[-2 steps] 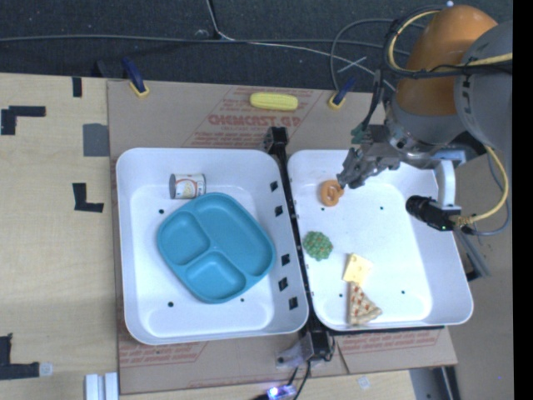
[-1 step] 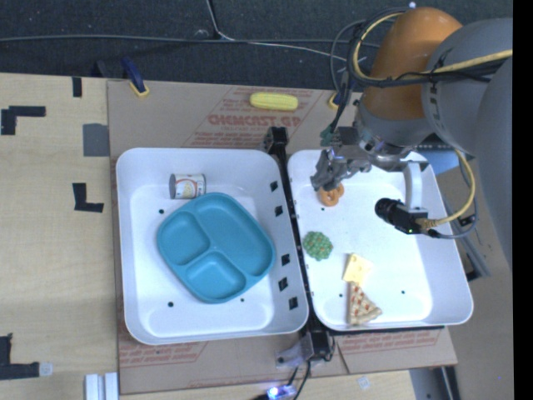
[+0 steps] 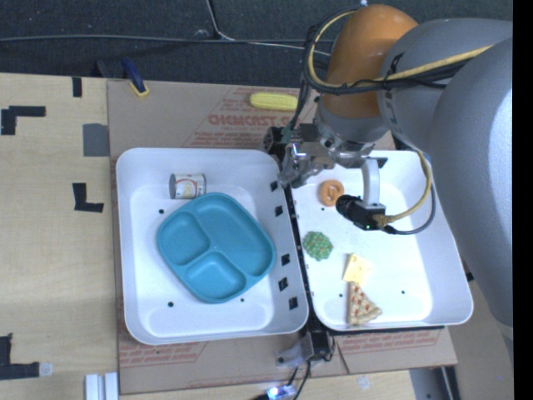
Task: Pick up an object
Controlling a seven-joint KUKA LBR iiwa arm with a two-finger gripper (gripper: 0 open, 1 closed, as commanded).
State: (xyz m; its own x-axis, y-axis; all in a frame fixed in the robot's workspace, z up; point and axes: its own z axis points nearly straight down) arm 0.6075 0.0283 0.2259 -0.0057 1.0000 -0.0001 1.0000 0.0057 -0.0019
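Pincer (image 3: 293,167) being hung over the bins' shared wall, 12 o'clock end.
Finger state: cannot tell, hidden under the wrist. Nothing is seen being gripped. Right bin (image 3: 433,257): orange piece (image 3: 331,192) lying at the pincer's 4 o'clock, green clump (image 3: 317,244), cheese wedge (image 3: 356,268), pizza slice (image 3: 361,305) toward 6. Left bin (image 3: 133,248): blue tray (image 3: 215,246), can (image 3: 186,186) at its 11.

Wooden bench (image 3: 50,248) under a cardboard sheet (image 3: 216,119) bearing two white bins (image 3: 133,248) and a yellow corn cob (image 3: 273,101).
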